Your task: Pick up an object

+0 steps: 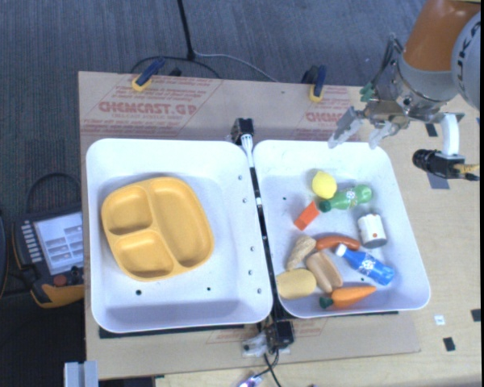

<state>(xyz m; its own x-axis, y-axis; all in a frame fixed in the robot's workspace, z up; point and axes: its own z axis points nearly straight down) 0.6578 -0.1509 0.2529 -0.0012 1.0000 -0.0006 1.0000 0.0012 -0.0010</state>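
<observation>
Your bench board (185,115) is brown, printed with red lettering, and held at its far edge by two clamps: a blue and yellow one (148,74) on the left and another (315,84) nearer the right. A thin black cable (181,18) runs across the grey carpet (64,31) toward the board. At the far left of your view a handheld pendant (52,244) with a lit screen lies on the floor, its cord (44,188) looping beside it. A small black fitting (243,129), possibly a bracket, sits on the board.
</observation>
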